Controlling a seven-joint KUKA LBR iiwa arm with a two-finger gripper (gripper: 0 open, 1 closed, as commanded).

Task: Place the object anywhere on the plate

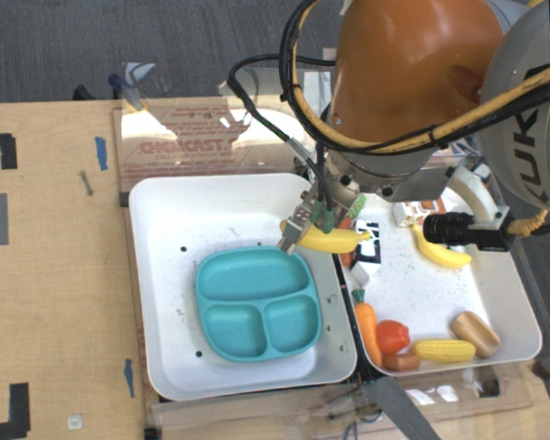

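Your end effector (323, 223) sits just right of frame centre, over the seam between the two white bins, and a yellow banana (331, 242) shows between its fingers, which are closed on it. The banana's long axis runs nearly level across the frame, from its left tip near the left bin's right wall to its right end above the divider.

The move ahead turns on one relation: the teal plate (258, 303) lies down and to the left of the held banana, in the left bin (158, 267). The plate's upper right corner is just beside the banana's left tip, so you need only a short carry toward the lower left.

The plate has three compartments, one wide across the top and two smaller below; the wide one is nearest and runs roughly in line with the banana's length. Open bin floor lies above and left of the plate.

In the right bin (500, 295) a second banana (439, 252), a carrot (368, 329) and other toy foods lie well apart from that path.
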